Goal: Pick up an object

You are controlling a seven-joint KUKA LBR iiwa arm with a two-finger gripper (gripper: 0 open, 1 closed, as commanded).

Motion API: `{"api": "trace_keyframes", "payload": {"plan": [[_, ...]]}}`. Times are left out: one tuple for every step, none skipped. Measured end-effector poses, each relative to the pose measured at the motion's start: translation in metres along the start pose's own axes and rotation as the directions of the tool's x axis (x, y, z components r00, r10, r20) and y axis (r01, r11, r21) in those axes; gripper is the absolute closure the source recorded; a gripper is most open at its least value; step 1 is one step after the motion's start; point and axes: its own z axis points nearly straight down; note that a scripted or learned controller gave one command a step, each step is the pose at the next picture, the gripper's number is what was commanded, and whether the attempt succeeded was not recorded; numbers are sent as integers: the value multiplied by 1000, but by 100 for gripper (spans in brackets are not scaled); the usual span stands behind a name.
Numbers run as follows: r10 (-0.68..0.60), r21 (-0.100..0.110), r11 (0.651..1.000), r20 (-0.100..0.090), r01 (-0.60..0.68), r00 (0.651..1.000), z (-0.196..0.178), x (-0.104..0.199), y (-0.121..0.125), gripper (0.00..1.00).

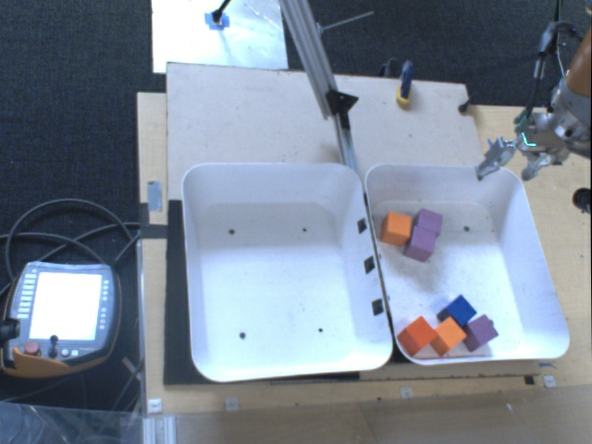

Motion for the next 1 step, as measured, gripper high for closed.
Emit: {"api": "trace_keyframes", "payload": {"plan": [[-1,-3,1000,2,1,1000,-3,0,1,0]]}}
